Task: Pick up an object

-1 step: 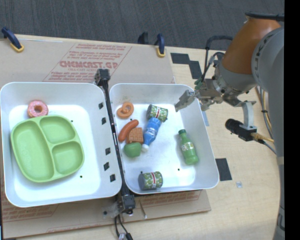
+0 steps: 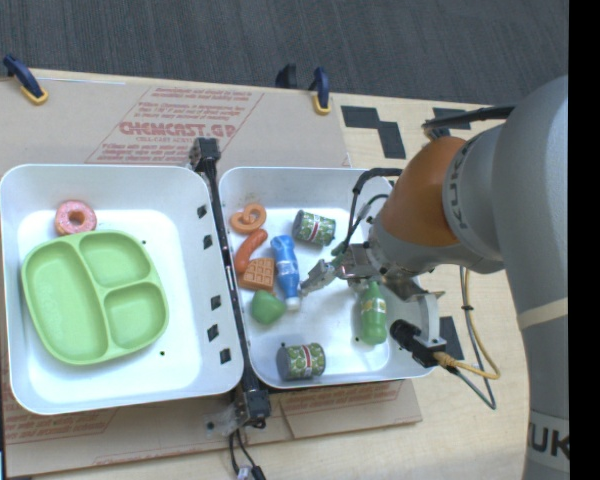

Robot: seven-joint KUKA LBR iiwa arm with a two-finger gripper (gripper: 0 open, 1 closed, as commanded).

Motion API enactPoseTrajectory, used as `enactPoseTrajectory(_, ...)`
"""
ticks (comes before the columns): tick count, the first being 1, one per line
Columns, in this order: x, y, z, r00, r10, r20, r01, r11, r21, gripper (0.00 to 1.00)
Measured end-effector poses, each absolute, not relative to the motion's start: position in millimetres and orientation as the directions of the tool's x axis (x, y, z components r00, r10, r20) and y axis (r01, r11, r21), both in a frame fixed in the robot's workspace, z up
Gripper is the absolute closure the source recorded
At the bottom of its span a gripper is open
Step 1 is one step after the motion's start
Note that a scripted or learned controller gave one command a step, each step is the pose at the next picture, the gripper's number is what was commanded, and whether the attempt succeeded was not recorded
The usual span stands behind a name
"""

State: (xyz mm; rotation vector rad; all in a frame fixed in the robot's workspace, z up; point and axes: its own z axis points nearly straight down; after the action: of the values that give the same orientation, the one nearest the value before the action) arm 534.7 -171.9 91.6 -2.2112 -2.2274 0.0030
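Tool (image 2: pixel 325 273), finger state unclear, just right of blue bottle (image 2: pixel 285 267), above green bottle (image 2: pixel 372 313).

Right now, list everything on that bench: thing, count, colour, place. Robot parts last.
Bins: 2, white, side by side on the bench.
Divided plate: 1, light green, left bin.
Doughnut: 1, pink, left bin, above the plate.
Pretzel: 1, orange, right bin, top left.
Hot dog: 1, orange-red, below the pretzel.
Waffle: 1, tan, right bin, left side.
Blue bottle: 1, blue and white, beside the waffle.
Green toy: 1, green, below the waffle.
Cans: 2, green-labelled, one top centre, one at the bottom edge.
Green bottle: 1, green, right side.
Clamps: several, blue and yellow, bench edge.
Arm: 1, grey with orange band, reaching from the right.
Gripper: 1, over the right bin.
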Motion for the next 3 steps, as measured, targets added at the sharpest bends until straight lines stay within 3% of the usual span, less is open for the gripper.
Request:
enactPoseTrajectory(1,535.6,-172.3,102.1,-0.013,1.000,0.000,1.000,0.013,-0.004,1.00)
enactPoseTrajectory(2,539.6,-163.2,276.2,-0.007,1.000,-0.002,1.000,0.007,0.004,1.00)
enactPoseTrajectory(3,539.2,-163.0,275.5,-0.007,1.000,-0.002,1.000,0.007,0.002,0.00)
